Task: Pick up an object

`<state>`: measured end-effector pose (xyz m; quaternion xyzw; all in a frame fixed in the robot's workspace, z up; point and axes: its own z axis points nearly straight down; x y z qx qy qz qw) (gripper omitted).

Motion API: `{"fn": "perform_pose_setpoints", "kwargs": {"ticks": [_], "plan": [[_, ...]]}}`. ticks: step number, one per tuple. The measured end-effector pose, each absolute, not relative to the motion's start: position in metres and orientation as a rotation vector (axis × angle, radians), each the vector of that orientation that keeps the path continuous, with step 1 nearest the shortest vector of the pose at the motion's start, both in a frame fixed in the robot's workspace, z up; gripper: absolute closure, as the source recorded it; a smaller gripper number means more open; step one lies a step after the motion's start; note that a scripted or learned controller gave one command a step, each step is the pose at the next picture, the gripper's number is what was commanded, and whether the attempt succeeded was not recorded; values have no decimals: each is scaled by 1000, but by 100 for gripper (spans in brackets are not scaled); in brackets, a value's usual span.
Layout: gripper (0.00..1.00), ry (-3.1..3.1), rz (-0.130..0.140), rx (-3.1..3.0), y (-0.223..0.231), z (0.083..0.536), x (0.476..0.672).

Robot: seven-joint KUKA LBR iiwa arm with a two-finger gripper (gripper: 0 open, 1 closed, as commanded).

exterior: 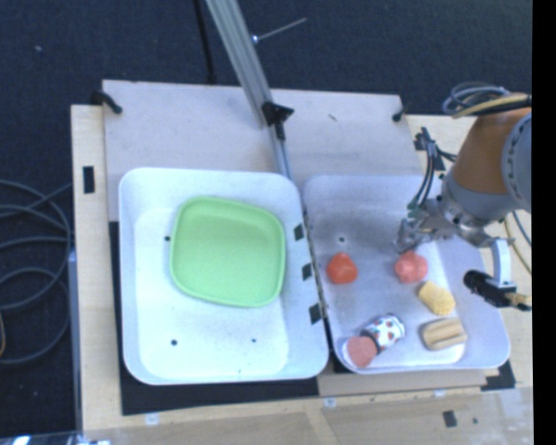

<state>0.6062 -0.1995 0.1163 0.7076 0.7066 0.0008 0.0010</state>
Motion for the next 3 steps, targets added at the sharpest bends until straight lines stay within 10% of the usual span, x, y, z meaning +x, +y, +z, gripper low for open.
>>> {"fn": "perform_pose_setpoints", "kwargs": {"ticks": [3], "plan": [[100, 2219, 4, 2218, -184, 265, 605]]}}
